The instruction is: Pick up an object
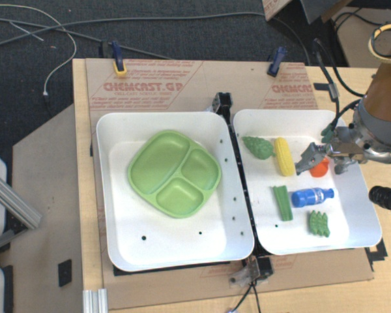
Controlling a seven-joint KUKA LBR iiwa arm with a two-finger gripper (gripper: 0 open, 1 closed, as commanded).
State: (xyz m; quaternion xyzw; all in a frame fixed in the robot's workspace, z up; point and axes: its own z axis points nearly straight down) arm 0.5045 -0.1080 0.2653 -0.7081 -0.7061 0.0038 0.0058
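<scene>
Arm comes in from the right, orange band up top, wrist bent down, gripper (324,161) hanging low with its two fingers (307,160) spread apart.

The right bin (358,237) has small toys in it: a yellow corn cob (284,156), a green broccoli (259,147), a green stick (282,203), a blue bottle (311,197) lying on its side, and a bumpy green toy (318,224). A small orange thing (320,169) sits partly hidden near the corn.
</scene>
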